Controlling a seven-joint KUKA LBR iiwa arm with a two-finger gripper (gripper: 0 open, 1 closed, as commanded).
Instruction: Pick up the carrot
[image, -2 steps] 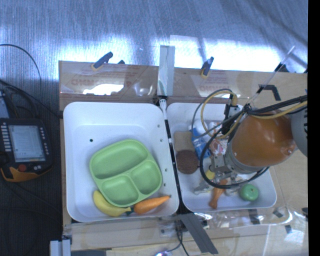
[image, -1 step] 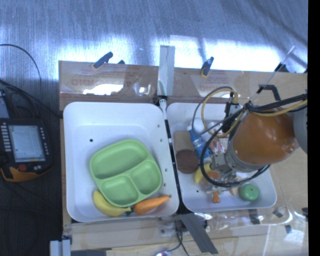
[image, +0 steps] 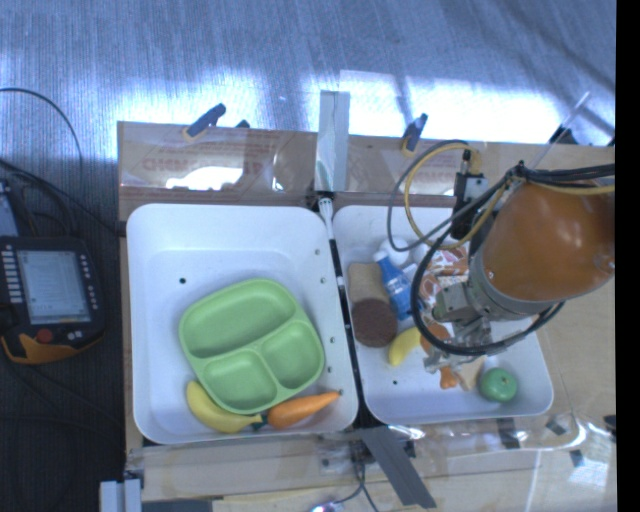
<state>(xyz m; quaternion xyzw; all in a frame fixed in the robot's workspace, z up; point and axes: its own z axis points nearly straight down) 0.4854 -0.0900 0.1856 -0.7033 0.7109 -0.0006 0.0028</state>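
Observation:
The orange carrot (image: 301, 408) lies in the left bin (image: 160, 240), against its front wall, just right of a yellow banana (image: 215, 412) and below the green divided plate (image: 254, 343). My gripper (image: 452, 352) hangs over the right bin (image: 520, 402), well to the right of the carrot, low among the items there. The arm's orange band and wrist hide its fingers.
The right bin holds a brown round piece (image: 376, 321), a blue packet (image: 393, 283), a small yellow item (image: 404, 346), a green apple-like ball (image: 497, 384) and small orange bits (image: 452, 377). Cables loop above the wrist. A pendant (image: 48, 285) lies far left.

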